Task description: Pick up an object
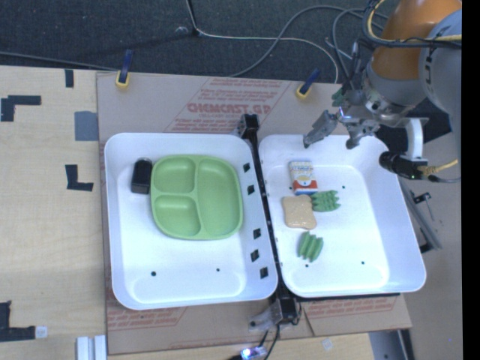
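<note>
Arm above right bin's far edge, nothing held.
The gripper [334,133] hangs with fingers spread wide over the right bin [375,231] rim; small carton [302,175] lies inside, near that bin's middle, beside tan block [298,212].

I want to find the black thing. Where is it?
The small black block lies in the left bin, near its left wall, right beside the left edge of the green divided plate.

Obscured and cropped regions.
Arm [420,28] was cut by the top and right edges; small carton's [302,175] label was too small to read.
</note>
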You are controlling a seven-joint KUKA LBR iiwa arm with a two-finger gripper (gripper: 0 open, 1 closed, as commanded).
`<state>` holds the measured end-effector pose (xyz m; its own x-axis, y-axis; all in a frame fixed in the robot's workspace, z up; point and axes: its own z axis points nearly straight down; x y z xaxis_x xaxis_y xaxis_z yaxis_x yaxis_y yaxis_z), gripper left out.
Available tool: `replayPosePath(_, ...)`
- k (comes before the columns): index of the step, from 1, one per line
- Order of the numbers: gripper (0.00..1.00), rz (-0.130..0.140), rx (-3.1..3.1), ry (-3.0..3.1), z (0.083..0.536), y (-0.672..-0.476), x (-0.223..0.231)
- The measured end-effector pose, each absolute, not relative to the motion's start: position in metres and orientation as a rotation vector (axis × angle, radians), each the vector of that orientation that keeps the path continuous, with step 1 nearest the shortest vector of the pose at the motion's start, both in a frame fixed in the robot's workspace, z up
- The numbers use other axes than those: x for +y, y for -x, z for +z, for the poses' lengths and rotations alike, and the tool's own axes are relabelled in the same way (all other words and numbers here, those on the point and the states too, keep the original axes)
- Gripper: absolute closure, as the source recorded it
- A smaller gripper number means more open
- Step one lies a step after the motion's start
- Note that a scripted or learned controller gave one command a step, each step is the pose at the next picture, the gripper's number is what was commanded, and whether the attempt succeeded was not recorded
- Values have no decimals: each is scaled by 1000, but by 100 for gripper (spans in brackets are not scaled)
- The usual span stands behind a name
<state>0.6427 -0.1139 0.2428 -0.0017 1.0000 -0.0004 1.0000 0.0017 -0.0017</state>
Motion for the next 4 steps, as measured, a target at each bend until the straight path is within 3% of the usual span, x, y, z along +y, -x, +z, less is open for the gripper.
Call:
replayPosePath(3,0,3,-2226,2220,83,-638,-112)
replayPosePath(4,100,2,-2227,2219,95,-639,-112)
